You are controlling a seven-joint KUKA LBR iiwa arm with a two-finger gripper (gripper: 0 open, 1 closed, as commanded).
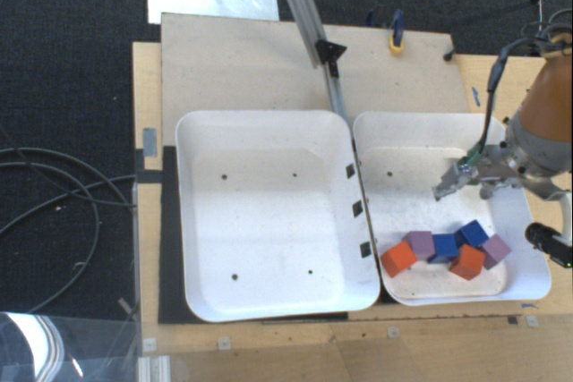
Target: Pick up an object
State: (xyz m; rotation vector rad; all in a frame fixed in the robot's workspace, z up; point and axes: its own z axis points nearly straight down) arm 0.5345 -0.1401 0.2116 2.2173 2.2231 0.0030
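Two white bins on bench, arm over the right one.

Item: end effector [450,184], grey, reaching in from the right above the floor of the right bin [394,139]; the spread of its tips cannot be told from this angle, and nothing is seen between them; it sits apart from the blocks, up-view of them. Item: cluster of six small blocks along the near side of the right bin, mostly touching: orange block [399,258] at the left end, purple block [420,243] beside it, blue block [444,248], a second blue block [473,234] behind, a second orange block [466,262] at the front, a second purple block [495,250] at the right end. Item: left bin [192,192], white, adjoining the right bin.
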